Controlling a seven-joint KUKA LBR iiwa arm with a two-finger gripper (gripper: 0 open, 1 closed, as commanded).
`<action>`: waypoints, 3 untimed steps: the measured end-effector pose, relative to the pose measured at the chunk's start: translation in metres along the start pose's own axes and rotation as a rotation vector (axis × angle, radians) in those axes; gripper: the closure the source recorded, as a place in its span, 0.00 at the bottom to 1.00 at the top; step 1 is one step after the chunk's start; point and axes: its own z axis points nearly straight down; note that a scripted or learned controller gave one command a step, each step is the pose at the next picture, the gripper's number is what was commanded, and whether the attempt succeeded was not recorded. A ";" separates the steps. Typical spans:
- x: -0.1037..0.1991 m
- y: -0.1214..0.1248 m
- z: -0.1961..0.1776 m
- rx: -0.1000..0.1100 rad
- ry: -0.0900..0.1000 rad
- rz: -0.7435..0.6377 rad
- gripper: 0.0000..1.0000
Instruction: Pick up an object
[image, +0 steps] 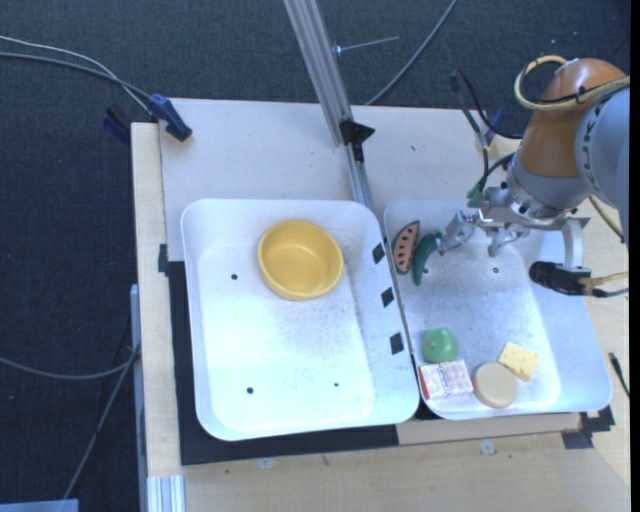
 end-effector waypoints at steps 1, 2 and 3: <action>0.001 -0.001 0.042 0.001 0.001 0.000 0.00; 0.001 0.002 0.024 -0.009 0.001 0.000 1.00; 0.009 -0.005 -0.033 -0.024 -0.004 -0.002 1.00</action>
